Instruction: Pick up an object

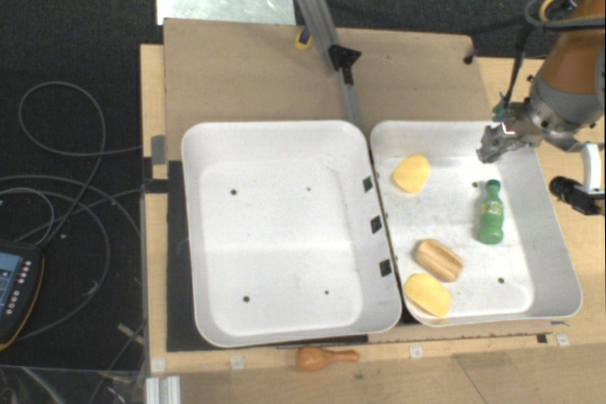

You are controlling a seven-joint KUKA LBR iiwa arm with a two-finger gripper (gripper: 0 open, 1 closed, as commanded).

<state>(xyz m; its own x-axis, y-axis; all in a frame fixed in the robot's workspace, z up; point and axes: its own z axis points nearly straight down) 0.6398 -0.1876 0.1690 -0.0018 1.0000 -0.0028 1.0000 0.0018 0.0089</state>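
Camera view: the end effector [493, 147] hangs over the right bin [559, 241]. I cannot tell its grip. A green bottle [490, 213] lies just at 6 o'clock from it.

Grey arm [568, 104] w/ orange band above wrist; small dark gripper [492, 147], black cable alongside.

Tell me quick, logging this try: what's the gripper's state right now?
Gripper: cannot be told; it hangs over the right bin, above the green bottle.
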